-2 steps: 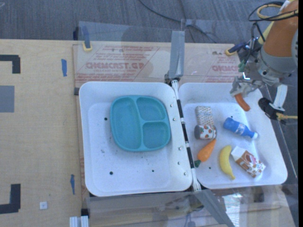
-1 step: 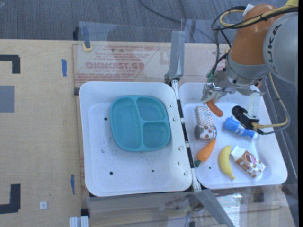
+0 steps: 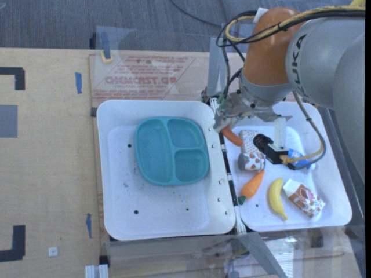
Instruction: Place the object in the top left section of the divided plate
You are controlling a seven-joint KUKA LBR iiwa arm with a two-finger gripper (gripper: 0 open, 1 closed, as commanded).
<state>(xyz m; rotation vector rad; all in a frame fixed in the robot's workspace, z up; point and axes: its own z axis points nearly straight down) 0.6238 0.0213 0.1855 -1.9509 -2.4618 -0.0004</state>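
Observation:
The teal divided plate point(image 3: 172, 151) lies in the left bin point(image 3: 116, 213) with nothing in any of its sections. My gripper point(image 3: 224, 119) is low over the near-left corner of the right bin point(image 3: 336, 213), just by the wall between the two bins and to the right of the plate. An orange elongated object point(image 3: 232, 136) lies directly below and to the right of the gripper, partly hidden by it. Whether the gripper touches or holds it is hidden by the wrist.
The right bin also holds a patterned cup point(image 3: 251, 157) on its side, a toy carrot point(image 3: 253, 185), a banana point(image 3: 277, 198) and a small printed carton point(image 3: 304, 198). The arm covers the bin's upper part.

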